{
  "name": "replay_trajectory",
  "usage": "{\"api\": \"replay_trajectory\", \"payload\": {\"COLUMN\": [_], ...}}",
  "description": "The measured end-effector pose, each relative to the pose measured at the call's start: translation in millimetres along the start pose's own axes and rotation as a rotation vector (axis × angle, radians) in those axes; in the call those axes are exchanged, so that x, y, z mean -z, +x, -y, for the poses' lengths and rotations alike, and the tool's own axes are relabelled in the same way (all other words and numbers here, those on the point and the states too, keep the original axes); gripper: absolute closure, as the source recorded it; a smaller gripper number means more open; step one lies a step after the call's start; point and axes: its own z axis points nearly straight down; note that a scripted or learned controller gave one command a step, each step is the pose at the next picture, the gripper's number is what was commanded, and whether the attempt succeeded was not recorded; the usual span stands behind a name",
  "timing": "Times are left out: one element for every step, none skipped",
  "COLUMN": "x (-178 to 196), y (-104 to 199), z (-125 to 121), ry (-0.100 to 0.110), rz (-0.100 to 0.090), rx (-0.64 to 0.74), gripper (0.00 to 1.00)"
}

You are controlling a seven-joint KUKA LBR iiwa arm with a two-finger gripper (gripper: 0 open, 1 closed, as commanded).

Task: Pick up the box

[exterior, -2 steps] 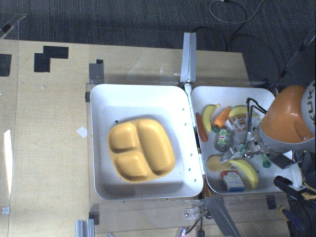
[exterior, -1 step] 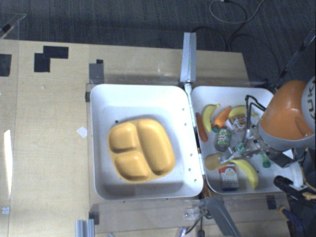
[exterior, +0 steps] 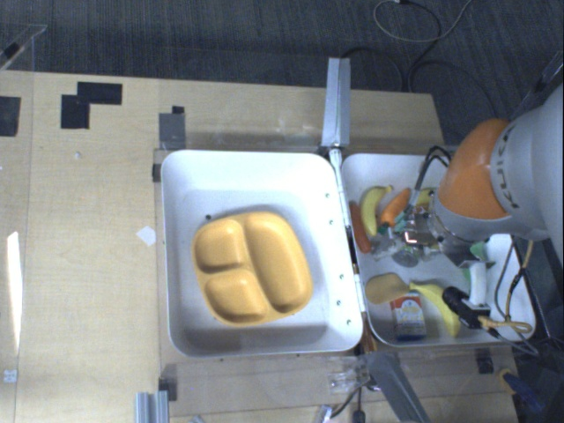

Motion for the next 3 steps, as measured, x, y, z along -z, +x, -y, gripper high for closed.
{"api": "replay_trajectory", "payload": {"x": [-1, 12, 97], "y": [-2, 0, 50], "z": [-49, -52, -86], "ry": [-0.001, -0.008, 0.003], "rz": [0.001, 0.0, 0.0], "rx": [-0.071, -0.061, 0.044], "gripper": [0.0, 1.0, 1.0]}}
